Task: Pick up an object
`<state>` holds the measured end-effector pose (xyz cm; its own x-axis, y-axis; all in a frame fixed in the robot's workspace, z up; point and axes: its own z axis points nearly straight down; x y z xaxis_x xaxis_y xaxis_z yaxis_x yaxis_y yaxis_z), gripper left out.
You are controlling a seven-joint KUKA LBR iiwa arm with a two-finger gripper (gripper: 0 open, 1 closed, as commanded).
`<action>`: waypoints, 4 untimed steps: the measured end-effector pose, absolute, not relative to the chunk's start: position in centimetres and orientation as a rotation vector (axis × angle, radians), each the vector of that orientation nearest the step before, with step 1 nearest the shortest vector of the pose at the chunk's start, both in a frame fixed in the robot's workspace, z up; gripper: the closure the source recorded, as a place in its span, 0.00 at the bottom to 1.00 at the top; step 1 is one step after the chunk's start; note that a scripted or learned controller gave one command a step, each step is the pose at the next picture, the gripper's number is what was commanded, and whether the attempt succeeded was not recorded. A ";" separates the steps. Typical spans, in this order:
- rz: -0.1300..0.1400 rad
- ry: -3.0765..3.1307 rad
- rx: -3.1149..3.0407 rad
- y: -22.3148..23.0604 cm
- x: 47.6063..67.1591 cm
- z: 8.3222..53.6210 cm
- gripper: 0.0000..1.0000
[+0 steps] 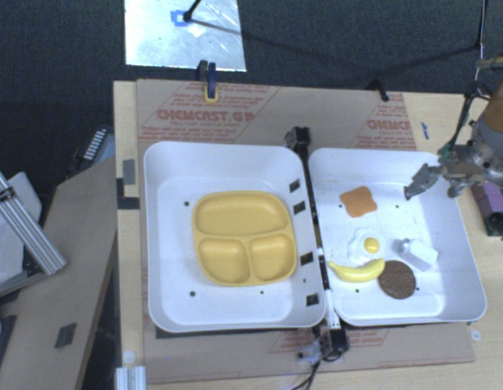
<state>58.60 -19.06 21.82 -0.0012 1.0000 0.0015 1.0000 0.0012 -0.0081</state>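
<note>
The right bin (458,242) holds an orange square piece (358,201), a fried egg (368,244), a yellow banana (357,270), a brown round patty (396,280) and a small white block (418,253). My gripper (434,181) hangs over the bin's upper right part, reaching in from the right. It is well apart from every item, with the orange piece off to its left. Nothing sits between its fingers, and their spread is too small to read.
The left bin (166,218) holds a yellow three-compartment tray (241,236). A black divider with clips (308,218) runs between the bins. A blue and yellow clamp (210,80) stands behind the bench. A purple object (488,197) lies right of the bins.
</note>
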 end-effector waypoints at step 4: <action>0.001 -2.222 -2.219 -19.5 57.8 8.2 0.00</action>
<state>57.78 -19.46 8.21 -0.0013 1.0000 0.0003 1.0000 0.0013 -0.0016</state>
